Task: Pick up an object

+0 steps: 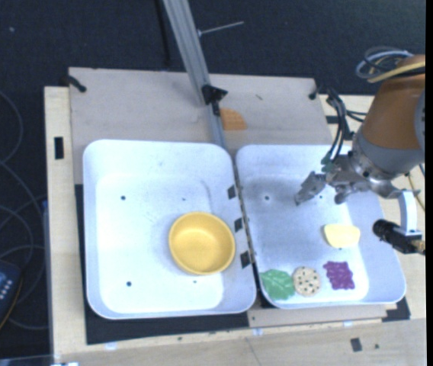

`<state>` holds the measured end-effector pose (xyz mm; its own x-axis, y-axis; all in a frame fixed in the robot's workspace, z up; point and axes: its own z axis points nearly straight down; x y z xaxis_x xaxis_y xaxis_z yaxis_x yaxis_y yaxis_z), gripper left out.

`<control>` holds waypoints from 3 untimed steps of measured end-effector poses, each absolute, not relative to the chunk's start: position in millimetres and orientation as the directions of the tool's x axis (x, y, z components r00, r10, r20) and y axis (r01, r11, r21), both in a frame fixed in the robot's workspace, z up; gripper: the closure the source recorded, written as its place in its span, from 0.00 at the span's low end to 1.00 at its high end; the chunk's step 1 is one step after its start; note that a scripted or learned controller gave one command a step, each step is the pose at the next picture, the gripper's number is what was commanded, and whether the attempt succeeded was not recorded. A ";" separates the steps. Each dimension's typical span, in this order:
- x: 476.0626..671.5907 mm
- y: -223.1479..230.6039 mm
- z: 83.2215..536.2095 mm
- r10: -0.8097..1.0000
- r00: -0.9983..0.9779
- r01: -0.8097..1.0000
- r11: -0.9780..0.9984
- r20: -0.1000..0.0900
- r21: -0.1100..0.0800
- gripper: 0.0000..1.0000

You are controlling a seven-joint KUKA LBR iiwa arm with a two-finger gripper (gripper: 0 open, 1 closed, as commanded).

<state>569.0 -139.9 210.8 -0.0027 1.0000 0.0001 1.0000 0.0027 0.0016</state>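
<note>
A yellow bowl sits in the left bin, near its right wall. In the right bin lie a pale yellow piece, a purple grape-like piece, a round cookie and a green leafy piece, the last three along the front wall. My gripper hangs over the middle of the right bin, above and left of the pale yellow piece. Its fingers are spread apart with nothing between them.
A slanted metal rail crosses the back of the bench and ends at the seam between the bins. A small orange block lies on the bench behind the bins. A black fitting juts over the right bin's right edge.
</note>
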 end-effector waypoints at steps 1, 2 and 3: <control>569.0 -139.9 210.9 1.000 -0.002 1.000 0.002 0.000 0.002 0.00; 574.3 -149.4 157.1 1.000 0.001 1.000 -0.001 -0.002 -0.004 0.00; 573.4 -150.7 104.2 1.000 0.001 1.000 -0.001 -0.002 -0.004 0.00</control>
